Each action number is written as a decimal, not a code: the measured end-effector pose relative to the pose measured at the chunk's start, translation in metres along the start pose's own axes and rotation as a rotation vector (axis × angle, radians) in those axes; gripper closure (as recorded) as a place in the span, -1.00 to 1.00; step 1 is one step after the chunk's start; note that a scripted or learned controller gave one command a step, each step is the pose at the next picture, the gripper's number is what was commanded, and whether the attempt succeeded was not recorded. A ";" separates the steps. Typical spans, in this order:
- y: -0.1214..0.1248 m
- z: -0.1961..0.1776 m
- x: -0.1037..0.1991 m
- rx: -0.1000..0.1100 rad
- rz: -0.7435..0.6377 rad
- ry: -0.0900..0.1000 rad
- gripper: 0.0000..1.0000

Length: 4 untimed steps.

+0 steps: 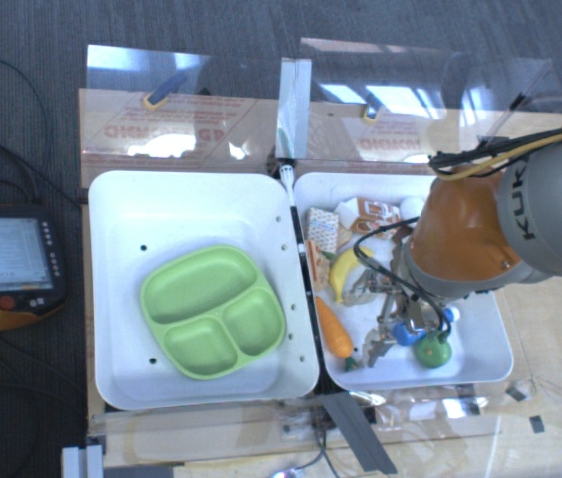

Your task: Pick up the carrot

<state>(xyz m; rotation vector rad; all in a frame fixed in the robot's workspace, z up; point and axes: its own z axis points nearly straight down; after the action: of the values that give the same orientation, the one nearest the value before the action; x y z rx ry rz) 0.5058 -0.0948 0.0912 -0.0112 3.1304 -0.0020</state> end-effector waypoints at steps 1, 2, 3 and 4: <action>-0.002 0.001 -0.083 0.001 0.234 -0.003 -1.00; -0.037 0.001 -0.049 0.000 0.380 -0.004 -1.00; -0.037 -0.011 -0.051 0.002 0.378 -0.011 1.00; 0.047 -0.094 -0.083 -0.002 0.121 0.004 1.00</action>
<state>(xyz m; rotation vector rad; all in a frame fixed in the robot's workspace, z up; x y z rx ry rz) 0.5879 -0.0466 0.1862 0.1778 3.1296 0.0015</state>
